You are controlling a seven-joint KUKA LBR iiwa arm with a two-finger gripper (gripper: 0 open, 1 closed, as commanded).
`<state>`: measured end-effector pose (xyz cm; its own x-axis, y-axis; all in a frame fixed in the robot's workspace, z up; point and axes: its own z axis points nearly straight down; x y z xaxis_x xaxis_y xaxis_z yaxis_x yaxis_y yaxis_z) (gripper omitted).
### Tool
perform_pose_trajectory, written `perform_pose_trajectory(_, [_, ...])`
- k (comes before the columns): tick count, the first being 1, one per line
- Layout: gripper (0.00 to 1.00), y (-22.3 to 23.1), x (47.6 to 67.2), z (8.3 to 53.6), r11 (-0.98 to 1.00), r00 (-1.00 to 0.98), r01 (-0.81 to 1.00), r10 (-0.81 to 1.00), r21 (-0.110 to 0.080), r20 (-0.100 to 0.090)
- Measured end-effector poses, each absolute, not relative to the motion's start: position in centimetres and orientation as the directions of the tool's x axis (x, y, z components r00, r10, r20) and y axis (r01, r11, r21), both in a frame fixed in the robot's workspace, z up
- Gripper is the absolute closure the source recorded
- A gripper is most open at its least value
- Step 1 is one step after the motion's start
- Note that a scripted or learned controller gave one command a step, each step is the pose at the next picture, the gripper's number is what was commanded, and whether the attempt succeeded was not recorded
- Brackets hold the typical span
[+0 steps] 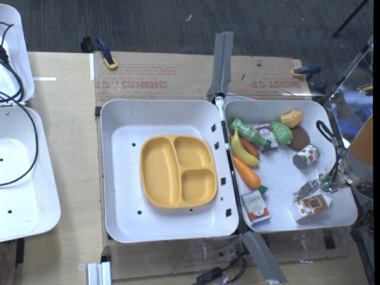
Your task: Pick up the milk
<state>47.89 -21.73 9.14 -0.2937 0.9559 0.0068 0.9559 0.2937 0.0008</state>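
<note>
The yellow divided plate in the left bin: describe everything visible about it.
The yellow divided plate is a rounded-rectangle tray that looks like matte plastic, moulded into three compartments: one long section down its left side and two smaller ones on the right, split by raised ridges. It lies flat and right way up, turned slightly askew, near the middle of the left bin, resting on the bin's white floor. Nothing lies in its compartments, and nothing else touches it. The food items sit in the right bin, apart from it.

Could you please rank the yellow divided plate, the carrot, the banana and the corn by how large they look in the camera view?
1. yellow divided plate
2. banana and carrot, too alike to rank
3. corn
</note>
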Motion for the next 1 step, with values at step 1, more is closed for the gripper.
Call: perform_pose_trajectory(1, [0.00,-18.53,50.75,13.42,0.065,-0.065,0.998,0.998,0.000,-0.001])
